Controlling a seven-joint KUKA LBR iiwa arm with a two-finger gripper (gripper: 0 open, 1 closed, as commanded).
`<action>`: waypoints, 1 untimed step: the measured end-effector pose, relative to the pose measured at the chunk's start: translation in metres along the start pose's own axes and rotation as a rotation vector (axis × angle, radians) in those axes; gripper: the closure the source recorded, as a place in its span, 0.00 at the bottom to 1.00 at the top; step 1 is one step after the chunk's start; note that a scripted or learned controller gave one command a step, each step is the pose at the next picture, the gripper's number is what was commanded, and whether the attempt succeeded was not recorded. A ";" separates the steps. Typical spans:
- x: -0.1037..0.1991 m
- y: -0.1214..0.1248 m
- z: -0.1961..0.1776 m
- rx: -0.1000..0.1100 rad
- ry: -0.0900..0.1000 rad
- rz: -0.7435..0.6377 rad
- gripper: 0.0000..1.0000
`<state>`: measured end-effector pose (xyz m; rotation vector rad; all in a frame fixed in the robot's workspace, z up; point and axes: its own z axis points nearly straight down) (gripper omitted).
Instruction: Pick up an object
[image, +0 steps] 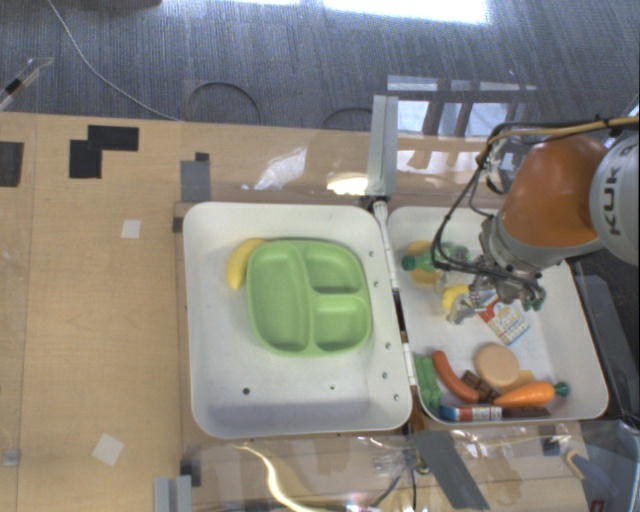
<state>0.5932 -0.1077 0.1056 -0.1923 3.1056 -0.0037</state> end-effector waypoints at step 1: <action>-0.035 -0.021 -0.184 -0.002 0.012 -0.267 1.00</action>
